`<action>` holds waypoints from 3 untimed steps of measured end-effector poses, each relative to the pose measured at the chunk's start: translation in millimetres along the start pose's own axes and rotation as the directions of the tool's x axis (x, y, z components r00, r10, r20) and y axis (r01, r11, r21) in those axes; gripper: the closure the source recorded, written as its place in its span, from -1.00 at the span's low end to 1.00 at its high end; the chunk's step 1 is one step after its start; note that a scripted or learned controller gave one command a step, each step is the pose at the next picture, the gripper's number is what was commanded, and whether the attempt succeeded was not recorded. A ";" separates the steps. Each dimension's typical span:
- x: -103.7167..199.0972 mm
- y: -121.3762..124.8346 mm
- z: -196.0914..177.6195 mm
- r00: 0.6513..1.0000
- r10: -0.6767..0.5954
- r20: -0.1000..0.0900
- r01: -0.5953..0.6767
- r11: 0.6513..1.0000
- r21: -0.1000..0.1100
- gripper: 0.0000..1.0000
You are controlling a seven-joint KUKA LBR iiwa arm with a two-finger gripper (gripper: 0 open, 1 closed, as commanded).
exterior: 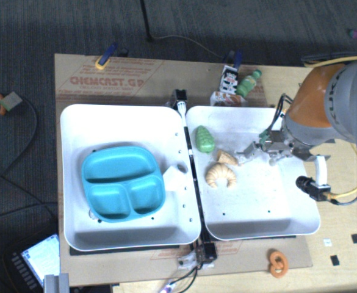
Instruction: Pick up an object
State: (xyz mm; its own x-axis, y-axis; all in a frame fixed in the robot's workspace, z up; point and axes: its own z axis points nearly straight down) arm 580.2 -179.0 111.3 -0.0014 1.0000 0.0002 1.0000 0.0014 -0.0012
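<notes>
White left bin (pixel 74 163): blue three-compartment tray (pixel 123 182) at centre. Right bin (pixel 270 221): green object (pixel 204 139) at 10 o'clock, croissant-shaped pastry (pixel 221 176) just below it, small tan piece (pixel 227 158) touching the pastry's top. Gripper (pixel 251 151) over right bin at 3 o'clock of tan piece, holding nothing; finger spread: cannot tell. Cardboard (pixel 108 81) lettering under the bins: blurred, can't read reliably.

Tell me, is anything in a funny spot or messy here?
Yes, a little. A small orange pretzel-shaped toy lies on the bench in front of the right bin, outside both bins. A green bottle lies tipped over behind that bin. Inside it, the croissant and green toy look fine.
</notes>
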 end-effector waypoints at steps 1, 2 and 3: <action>-22.8 8.7 22.4 1.000 -0.001 -0.006 0.001 1.000 0.000 -1.00; 48.1 -15.7 23.0 1.000 0.001 0.003 -0.001 1.000 -0.010 -1.00; 76.7 -11.0 20.6 1.000 0.000 0.002 0.000 1.000 -0.006 -1.00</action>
State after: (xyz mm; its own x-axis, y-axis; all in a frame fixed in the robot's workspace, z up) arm 569.0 -102.4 90.7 -0.0010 1.0000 -0.0020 1.0000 0.0010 0.0044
